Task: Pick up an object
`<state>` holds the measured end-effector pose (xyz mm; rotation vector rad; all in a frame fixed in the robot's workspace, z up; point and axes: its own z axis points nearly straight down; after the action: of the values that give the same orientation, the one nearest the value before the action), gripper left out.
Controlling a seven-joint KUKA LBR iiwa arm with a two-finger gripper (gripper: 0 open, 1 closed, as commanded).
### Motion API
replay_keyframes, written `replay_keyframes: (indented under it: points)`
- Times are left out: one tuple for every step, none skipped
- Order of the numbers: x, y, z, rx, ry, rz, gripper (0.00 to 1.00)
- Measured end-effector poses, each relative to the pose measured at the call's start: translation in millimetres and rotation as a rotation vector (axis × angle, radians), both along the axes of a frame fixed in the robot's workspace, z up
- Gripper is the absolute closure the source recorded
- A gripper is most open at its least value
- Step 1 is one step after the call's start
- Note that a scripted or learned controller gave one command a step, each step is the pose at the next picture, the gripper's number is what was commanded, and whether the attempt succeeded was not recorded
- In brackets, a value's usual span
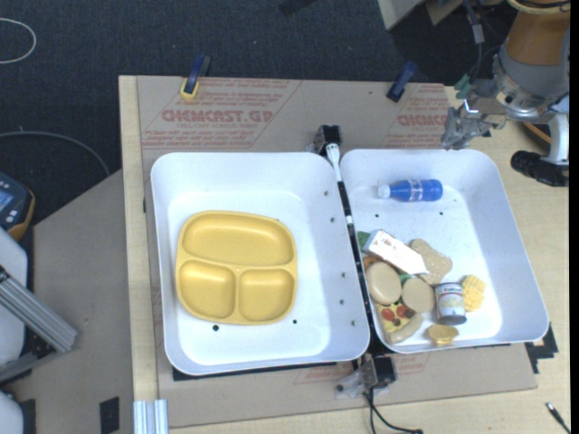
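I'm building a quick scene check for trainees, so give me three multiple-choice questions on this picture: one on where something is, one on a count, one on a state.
1. Where does the blue plastic bottle lie?
A. far part of the right white bin
B. on the yellow tray
C. on the cardboard

2. How many compartments has the yellow plastic divided tray?
A. two
B. three
C. five

3. How does the bottle rest?
A. upright
B. on its side
C. between the end effector's fingers

Answers:
1. A, it lies alone beyond the food pile.
2. B, one wide section and two smaller ones show.
3. B, it lies lengthwise on the bin floor, while the end effector is over the bin's far rim.
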<state>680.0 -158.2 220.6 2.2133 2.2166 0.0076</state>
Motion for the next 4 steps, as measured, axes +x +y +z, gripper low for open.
replay_keyframes:
  points:
    - [-27,40,-8,0.005,0.013,0.002,1.00]
    - [-59,86,5,0.006,0.012,0.003,1.00]
    - [-94,127,-5,0.006,0.015,0.003,1.00]
    - [-135,176,-2,0.006,0.016,0.004,1.00]
